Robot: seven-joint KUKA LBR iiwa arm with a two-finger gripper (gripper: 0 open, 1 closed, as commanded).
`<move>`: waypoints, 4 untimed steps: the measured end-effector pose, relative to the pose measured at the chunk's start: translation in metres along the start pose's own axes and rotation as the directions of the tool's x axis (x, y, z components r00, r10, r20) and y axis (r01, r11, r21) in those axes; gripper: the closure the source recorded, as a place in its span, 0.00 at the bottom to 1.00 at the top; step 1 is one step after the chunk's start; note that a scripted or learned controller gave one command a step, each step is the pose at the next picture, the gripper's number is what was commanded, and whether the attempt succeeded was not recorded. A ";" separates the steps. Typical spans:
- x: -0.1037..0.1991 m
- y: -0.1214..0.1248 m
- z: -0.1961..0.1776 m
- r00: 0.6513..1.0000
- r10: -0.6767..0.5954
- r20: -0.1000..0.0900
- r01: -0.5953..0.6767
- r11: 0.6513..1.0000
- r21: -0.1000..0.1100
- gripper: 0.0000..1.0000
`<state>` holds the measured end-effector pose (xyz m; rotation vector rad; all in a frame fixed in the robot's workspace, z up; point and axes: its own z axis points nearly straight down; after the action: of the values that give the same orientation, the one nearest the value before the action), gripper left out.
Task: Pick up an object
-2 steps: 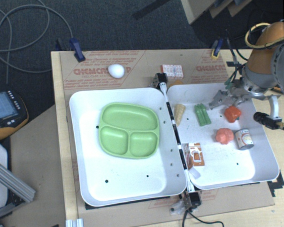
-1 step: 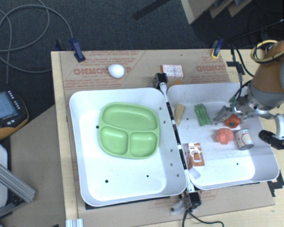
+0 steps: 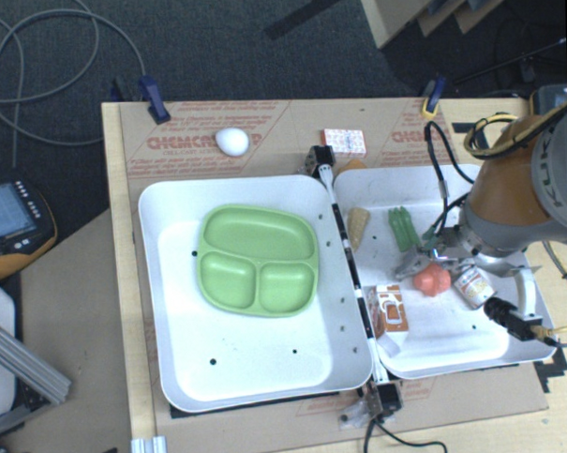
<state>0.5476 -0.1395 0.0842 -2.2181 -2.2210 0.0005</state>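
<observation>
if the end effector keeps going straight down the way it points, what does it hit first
Most likely the red ball, which lies right under the end effector in the right bin. Depth is hard to judge from this slanted view, so it may already be touching.
</observation>
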 end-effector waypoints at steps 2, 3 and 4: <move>0.070 0.054 -0.102 1.000 -0.001 0.001 0.001 1.000 -0.006 1.00; 0.069 0.054 -0.100 1.000 0.000 0.002 0.000 1.000 -0.003 0.00; 0.023 0.080 0.000 1.000 0.002 0.002 -0.002 1.000 -0.001 0.00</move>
<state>0.6274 -0.1164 0.0841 -2.2222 -2.2196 0.0019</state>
